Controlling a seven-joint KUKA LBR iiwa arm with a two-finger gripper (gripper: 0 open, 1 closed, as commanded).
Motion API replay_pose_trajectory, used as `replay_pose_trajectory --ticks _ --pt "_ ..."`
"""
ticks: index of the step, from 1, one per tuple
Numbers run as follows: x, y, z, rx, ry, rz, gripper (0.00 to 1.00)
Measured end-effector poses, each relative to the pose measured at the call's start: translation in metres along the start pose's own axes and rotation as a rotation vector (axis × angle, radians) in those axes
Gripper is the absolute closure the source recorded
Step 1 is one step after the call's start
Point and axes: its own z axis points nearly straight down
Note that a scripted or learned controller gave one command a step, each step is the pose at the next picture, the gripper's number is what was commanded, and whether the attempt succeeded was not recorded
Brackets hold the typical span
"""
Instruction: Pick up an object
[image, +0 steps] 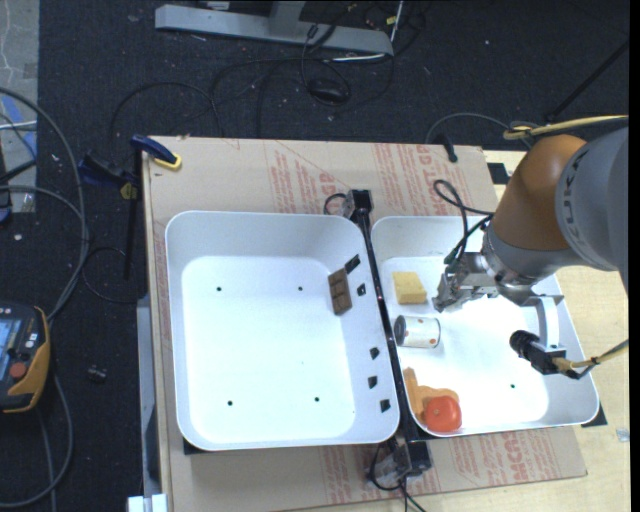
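In the right white bin (570, 400), the hand (447, 297) hovers at two o'clock of the white cylindrical cup (418, 331), beside the yellow sponge block (409, 287), its opening seemingly indiscernible.

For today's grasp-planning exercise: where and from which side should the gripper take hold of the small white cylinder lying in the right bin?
Probably across its curved body, near mid-length. The white cylinder lies on its side, with its dark end facing the bins' divider, so fingers descending from above could straddle its round sides. The yellow sponge sits just beyond it and the gripper is close by, so room is tight there.
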Motion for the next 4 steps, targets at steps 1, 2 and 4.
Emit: replay_pose_trajectory --ticks 1,2,4 --pt "-0.002 0.007 -0.044 -0.003 -0.001 0.000 1.00" --pt "0.001 0.007 -0.106 -0.004 -0.001 0.000 1.00" --pt "0.053 0.000 -0.127 0.002 0.001 -0.004 1.00"
